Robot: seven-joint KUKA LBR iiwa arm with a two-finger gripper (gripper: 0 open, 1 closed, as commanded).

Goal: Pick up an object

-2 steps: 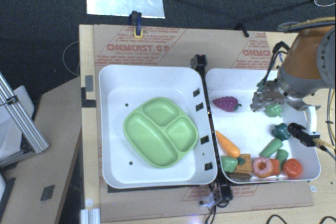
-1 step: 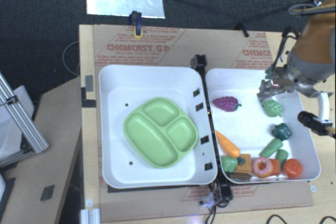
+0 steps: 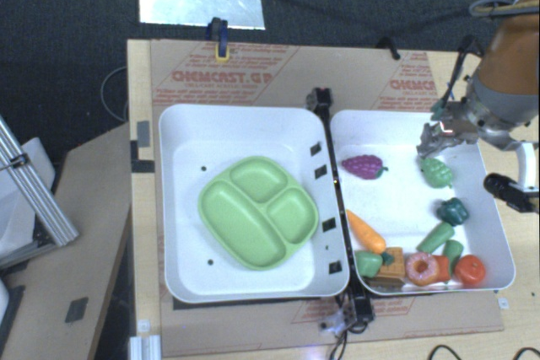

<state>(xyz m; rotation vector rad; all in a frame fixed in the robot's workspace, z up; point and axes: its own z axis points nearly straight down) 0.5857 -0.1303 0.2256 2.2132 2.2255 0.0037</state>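
Observation:
My gripper (image 3: 433, 142) hangs over the far right part of the right bin (image 3: 396, 124), just above a light green toy vegetable (image 3: 437, 174). Purple grapes (image 3: 363, 166) lie to its left near the divider. Along the bin's near side sit an orange carrot (image 3: 366, 232), a dark green broccoli-like piece (image 3: 452, 211), a green pepper (image 3: 435, 237), a pink donut (image 3: 420, 267), a red tomato (image 3: 469, 268) and a green leaf piece (image 3: 369, 264). Nothing shows between the fingers.
The left bin (image 3: 181, 181) holds a green divided plate (image 3: 256, 212). A black clamp strip (image 3: 331, 181) runs between the bins. The arm's grey body with orange band (image 3: 510, 55) stands over the right rim. Cardboard (image 3: 278, 76) lies under both bins.

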